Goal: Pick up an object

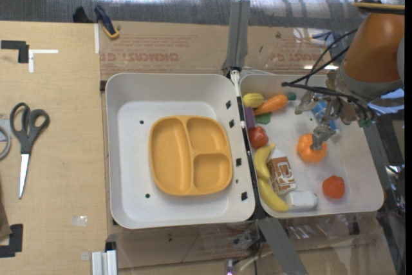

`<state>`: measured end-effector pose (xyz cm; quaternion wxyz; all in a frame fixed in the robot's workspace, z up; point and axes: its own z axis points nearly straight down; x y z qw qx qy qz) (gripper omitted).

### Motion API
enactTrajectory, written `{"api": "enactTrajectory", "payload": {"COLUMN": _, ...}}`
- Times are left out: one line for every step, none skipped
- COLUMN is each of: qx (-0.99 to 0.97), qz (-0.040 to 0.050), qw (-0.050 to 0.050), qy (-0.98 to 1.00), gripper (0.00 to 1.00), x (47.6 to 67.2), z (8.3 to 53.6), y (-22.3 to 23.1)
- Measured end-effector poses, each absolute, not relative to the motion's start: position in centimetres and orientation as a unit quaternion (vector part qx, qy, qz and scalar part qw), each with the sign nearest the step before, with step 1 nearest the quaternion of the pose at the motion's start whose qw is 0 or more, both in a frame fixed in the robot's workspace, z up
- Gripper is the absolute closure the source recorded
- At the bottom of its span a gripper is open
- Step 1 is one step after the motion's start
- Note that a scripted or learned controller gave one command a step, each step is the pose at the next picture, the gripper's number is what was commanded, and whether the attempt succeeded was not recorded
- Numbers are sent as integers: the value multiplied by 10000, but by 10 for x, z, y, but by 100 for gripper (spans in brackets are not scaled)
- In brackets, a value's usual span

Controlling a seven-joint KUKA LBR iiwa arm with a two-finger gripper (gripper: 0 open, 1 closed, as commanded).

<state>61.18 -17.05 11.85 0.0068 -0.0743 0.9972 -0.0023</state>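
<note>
A: What is seen on the counter (51, 203)?

B: Two shallow white bins are set side by side. In the left bin (122, 158) a yellow divided plate (191, 154) is laid flat. Beside that bin, on the left, a pair of scissors (26, 138) is laid.

A: And the right bin (367, 193)?

B: Toy food is scattered in it: a carrot (271, 104) near the far wall, a red tomato (259, 136) by the left wall, a banana (265, 180) with a small brown carton (282, 175) laid against it, a white block (302, 199) at the near edge, and a small orange-red fruit (333, 187) well apart to the right.

A: Where is the end effector (320, 136)?

B: It is lowered from the right over an orange fruit (311, 149) in the middle of the bin. Its fingers are seen touching the fruit's top, but whether they are apart or together cannot be told.
</note>
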Motion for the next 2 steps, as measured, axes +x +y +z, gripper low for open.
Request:
{"api": "enactTrajectory", "payload": {"qx": -284, "qz": -19, "qw": 160, "qy": 9995, "gripper": 0, "x": 589, "z": 107, "y": -181}}
{"api": "enactTrajectory", "payload": {"qx": -141, "qz": -6, "qw": 37, "qy": 9999, "gripper": 0, "x": 569, "z": 94, "y": -176}}
